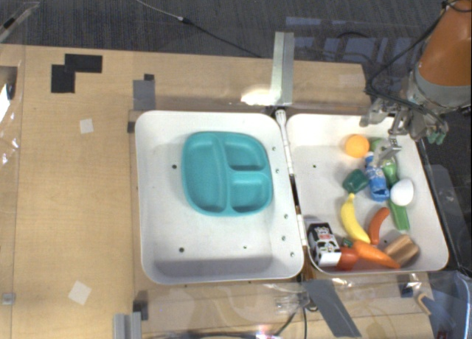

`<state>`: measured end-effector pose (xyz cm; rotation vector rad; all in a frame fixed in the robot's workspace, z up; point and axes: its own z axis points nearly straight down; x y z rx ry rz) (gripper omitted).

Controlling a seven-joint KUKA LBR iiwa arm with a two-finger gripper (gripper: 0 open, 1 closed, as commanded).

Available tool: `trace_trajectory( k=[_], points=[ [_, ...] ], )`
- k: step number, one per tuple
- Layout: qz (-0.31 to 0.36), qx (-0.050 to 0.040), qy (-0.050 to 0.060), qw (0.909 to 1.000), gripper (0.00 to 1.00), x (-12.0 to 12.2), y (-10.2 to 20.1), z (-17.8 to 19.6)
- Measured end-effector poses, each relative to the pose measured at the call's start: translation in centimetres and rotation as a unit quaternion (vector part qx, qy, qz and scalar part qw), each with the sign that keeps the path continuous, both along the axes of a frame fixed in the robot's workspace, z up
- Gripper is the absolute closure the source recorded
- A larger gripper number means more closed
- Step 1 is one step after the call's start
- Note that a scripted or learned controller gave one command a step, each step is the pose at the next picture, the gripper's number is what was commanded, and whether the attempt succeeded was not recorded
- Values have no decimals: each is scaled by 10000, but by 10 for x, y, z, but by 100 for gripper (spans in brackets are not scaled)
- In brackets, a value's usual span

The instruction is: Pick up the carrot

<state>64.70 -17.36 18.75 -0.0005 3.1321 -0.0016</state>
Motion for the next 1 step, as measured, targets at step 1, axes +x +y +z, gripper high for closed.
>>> trace_trajectory(
  k=[1],
  points=[
    [263,0,64,9996,0,21,-27,-100]
  ],
)
